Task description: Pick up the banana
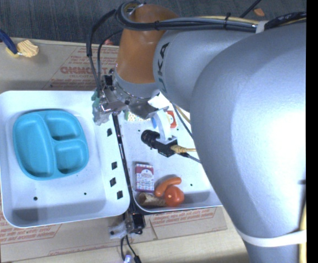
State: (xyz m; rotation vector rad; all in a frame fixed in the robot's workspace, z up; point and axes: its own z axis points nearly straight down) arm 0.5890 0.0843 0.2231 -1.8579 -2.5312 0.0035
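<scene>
My grey arm shell (246, 119) looks smooth and satiny; the blue tray (49, 144) is glossy plastic, the left white bin (55, 204) smooth plastic, the cardboard (60, 64) beneath matt

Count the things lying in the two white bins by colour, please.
Blue tray: 1
Red-and-white box: 1
Orange long piece: 1
Red round piece: 1
Brownish piece: 1
Total: 5 in plain sight; the arm may hide more.
</scene>
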